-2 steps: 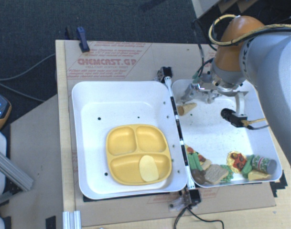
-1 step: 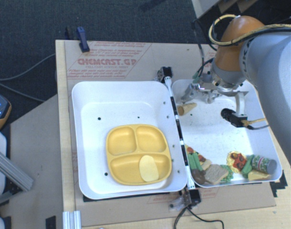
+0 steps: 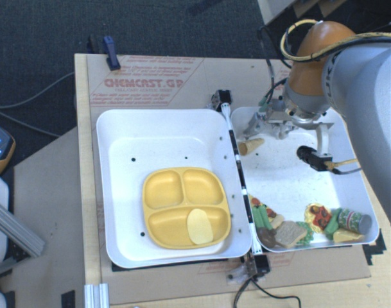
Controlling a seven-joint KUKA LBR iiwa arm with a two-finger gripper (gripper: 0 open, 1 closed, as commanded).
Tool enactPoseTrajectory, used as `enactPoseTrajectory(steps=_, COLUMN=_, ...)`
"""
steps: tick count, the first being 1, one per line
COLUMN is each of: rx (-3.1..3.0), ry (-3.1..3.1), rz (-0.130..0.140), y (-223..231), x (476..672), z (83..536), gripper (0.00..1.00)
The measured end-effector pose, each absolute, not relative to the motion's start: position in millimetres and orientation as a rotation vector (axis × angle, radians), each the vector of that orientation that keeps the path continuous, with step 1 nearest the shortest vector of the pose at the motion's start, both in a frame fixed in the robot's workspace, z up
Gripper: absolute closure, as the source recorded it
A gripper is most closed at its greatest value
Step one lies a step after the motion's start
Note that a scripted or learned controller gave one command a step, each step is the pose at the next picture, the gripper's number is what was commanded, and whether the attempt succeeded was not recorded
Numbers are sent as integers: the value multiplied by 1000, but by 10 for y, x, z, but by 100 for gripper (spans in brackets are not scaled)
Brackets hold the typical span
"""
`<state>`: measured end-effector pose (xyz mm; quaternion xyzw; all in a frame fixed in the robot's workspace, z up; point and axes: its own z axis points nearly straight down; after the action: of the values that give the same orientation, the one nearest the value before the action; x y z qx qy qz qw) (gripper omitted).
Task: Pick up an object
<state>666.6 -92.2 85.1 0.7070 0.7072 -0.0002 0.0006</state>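
My gripper (image 3: 268,124) hangs low over the far left corner of the right bin (image 3: 298,188), below the orange wrist band (image 3: 314,56). A small tan food piece (image 3: 250,146) lies on the bin floor just in front and to the left of the gripper, against the wall shared with the other bin. I see nothing held. A pile of toy foods sits along the right bin's near edge: green pieces (image 3: 262,215), a brown slice (image 3: 289,234), a red and yellow piece (image 3: 319,215) and a green can (image 3: 352,221).
The left bin (image 3: 150,140) holds a yellow divided plate (image 3: 176,194) with a pale oval piece (image 3: 198,226) in its front compartment. A black part with a cable (image 3: 312,157) hangs over the right bin's middle. A blue clip (image 3: 110,51) sits on the cardboard at the back.
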Motion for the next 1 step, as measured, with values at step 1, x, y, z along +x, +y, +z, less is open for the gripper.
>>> enactPoseTrajectory(steps=1, rx=2221, ry=2220, rz=0, y=-979, x=6666, z=850, gripper=0)
